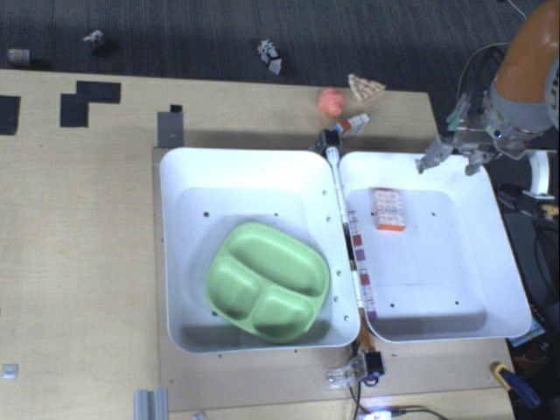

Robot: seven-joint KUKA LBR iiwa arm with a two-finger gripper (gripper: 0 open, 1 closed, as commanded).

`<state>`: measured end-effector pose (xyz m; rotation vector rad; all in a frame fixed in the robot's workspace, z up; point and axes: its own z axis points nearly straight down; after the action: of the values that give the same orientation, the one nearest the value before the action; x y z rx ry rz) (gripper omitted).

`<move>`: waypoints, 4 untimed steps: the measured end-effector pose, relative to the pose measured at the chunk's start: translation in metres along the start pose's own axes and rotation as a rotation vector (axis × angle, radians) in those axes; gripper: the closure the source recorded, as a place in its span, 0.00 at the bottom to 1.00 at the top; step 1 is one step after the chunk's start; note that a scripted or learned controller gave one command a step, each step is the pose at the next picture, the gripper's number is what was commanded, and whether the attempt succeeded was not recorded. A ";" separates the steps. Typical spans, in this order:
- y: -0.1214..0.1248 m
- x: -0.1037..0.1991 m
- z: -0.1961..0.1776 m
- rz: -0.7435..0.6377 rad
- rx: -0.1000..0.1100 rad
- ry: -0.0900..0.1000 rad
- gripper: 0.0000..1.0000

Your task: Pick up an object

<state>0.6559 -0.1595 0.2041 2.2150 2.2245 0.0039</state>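
Claw (451, 159) at upper right of frame, fingers spread, gripping nothing, over right bin (472, 318) top edge, small orange-white packet (388, 209) lying in that bin's upper left, green divided tray (268, 280) in left bin (188, 234)

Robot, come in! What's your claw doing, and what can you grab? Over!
Gripper open, holding nothing, above right bin's far edge. Small orange-and-white box lying in that bin, untouched. Green divided plate in left bin. Path to box clear.
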 end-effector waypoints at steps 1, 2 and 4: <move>-0.036 0.010 0.105 0.001 -0.008 -0.002 0.00; -0.011 0.048 0.114 0.000 -0.007 -0.002 0.00; -0.009 0.049 0.101 -0.003 -0.012 0.001 0.00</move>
<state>0.6468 -0.1101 0.1026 2.2060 2.2226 0.0186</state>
